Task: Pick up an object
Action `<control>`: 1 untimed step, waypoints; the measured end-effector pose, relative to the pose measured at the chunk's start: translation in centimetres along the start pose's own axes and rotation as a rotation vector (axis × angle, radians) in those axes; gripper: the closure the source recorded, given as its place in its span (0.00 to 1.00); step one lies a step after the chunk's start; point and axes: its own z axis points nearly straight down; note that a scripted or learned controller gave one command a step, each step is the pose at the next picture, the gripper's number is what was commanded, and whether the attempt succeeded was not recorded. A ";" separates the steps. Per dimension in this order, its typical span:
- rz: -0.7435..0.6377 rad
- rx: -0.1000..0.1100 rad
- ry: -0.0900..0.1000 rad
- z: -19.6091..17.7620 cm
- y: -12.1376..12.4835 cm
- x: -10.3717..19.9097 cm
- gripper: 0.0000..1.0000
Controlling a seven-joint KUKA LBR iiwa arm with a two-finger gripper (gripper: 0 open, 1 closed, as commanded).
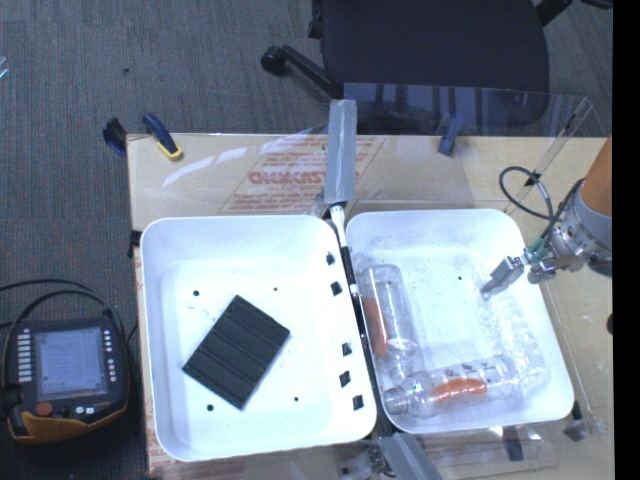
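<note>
In the left bin point(165, 268) a flat black ribbed block point(237, 351) lies at a slant. The right bin point(430, 226) holds two clear plastic bottles with orange inside. One bottle point(385, 318) lies along the bin's left wall. The other bottle point(455, 386) lies along the front wall. A crumpled clear wrapper point(515, 330) sits near the right wall. My gripper point(497, 278) hangs over the right bin's right side, above the wrapper, tilted down to the left. I see nothing held in it.
A grey post point(341, 158) stands at the back between the bins. Blue and yellow clamps point(160, 138) grip the bench's back left corner. A teach pendant point(65, 368) lies on the floor at left. An office chair point(430, 28) stands behind the bench.
</note>
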 end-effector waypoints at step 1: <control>-0.199 0.000 0.000 0.9 -4.9 2.5 0.00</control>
